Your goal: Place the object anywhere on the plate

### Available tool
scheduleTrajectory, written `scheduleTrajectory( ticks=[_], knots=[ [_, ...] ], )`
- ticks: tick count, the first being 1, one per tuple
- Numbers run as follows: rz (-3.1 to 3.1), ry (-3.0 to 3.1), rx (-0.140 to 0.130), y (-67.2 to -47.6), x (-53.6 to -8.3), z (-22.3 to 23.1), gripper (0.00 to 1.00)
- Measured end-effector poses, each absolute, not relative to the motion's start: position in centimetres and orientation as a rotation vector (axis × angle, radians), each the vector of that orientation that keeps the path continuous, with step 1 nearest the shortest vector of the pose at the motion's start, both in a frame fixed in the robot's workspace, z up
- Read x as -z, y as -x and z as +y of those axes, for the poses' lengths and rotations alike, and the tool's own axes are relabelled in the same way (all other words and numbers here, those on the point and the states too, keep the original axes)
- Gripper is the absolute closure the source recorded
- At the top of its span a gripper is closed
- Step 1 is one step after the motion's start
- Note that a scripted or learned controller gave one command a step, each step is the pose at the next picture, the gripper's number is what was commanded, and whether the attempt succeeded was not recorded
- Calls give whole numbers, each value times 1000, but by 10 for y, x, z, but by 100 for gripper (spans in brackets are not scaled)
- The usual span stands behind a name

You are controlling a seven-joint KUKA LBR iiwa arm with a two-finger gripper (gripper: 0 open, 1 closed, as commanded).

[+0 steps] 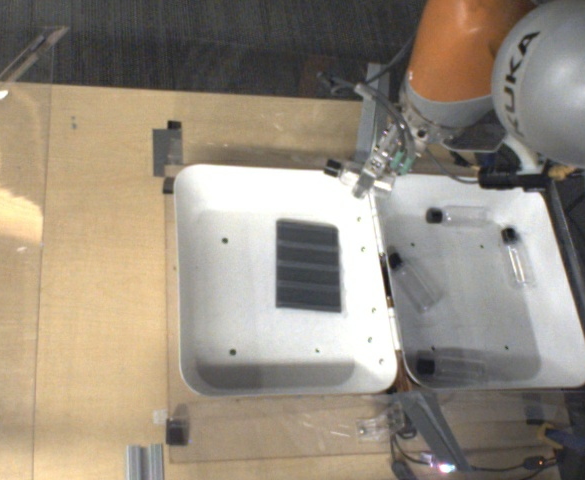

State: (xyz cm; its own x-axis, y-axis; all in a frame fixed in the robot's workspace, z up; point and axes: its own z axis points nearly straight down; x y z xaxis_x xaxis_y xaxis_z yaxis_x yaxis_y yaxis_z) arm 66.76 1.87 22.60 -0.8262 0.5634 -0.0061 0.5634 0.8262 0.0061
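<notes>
Bench: pale wood bench (92,298) under dark carpet floor (222,18) at the far side; it bears two shallow white bins side by side, their inner walls touching.
Left bin: the left bin (202,268) holds the plate (309,265), a dark ribbed rectangle lying flat near the middle of the bin floor, a little toward the right wall.
Right bin: the right bin (562,298) holds four clear tubes with black caps, all lying down and well apart from the plate.
Tubes: the far tube (462,213) lies near the far wall; the right tube (515,260) lies toward the right wall, cap at its far end; the left tube (414,280) lies just beside the wall shared with the left bin; the near tube (454,366) lies along the near wall.
Arm: my arm (562,68) reaches in from the right, grey, with the orange band (457,38) above the wrist.
Gripper: my gripper (372,175) hangs over the far rim where the two bins meet, pointing down and left; the plate is toward the near side of it.
Grip: I cannot tell whether I am released or clenched; the tip is too small and cluttered to read; I cannot tell that anything is held.
</notes>
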Motion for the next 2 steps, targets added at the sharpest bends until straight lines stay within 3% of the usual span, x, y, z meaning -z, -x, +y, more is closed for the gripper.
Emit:
scheduleTrajectory(
  ticks=[1, 2],
  knots=[
    [2633, -1710, -6, -656, -185, 93, 100],
    [2947, -1073, -8, -670, -147, 146, 100]
  ],
)
